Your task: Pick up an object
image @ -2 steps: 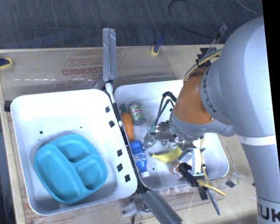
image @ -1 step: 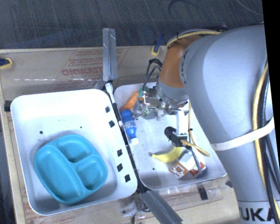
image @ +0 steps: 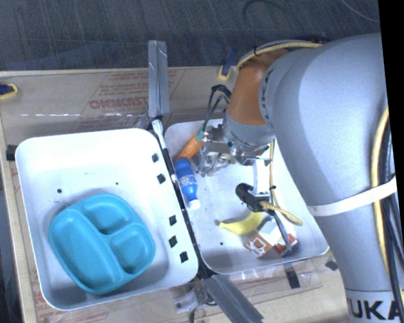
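Camera view: gripper low in right bin over blue bottle, apparently targeting it; jaw state indeterminate.

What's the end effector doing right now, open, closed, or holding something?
End effector: cannot be told; it sits low in the right bin near the blue bottle.

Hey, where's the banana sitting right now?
The banana lies in the right bin, near its front edge, just left of a small red and white packet and below the blue bottle along the divider.
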You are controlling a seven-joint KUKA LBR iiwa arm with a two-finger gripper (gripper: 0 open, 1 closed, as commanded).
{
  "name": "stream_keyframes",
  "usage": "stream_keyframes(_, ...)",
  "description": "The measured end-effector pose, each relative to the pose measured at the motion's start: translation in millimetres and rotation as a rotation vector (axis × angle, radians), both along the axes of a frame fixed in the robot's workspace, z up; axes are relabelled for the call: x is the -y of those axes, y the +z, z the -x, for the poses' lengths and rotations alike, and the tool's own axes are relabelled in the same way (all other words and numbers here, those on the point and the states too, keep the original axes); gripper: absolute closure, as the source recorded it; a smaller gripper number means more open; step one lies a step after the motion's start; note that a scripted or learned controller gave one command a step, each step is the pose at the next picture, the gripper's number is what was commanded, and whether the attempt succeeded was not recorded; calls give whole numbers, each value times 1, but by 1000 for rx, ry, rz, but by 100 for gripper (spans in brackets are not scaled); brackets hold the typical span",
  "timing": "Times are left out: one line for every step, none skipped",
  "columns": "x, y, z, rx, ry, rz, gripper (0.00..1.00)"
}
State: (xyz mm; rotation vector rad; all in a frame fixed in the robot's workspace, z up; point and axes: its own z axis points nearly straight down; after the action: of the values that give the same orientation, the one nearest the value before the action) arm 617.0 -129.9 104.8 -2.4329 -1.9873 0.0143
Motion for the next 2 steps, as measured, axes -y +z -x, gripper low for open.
stream_keyframes(-1, 10, 0, -3, 8, 0, 100)
stream_keyframes(6, 13, 0, 1, 1, 10, 0)
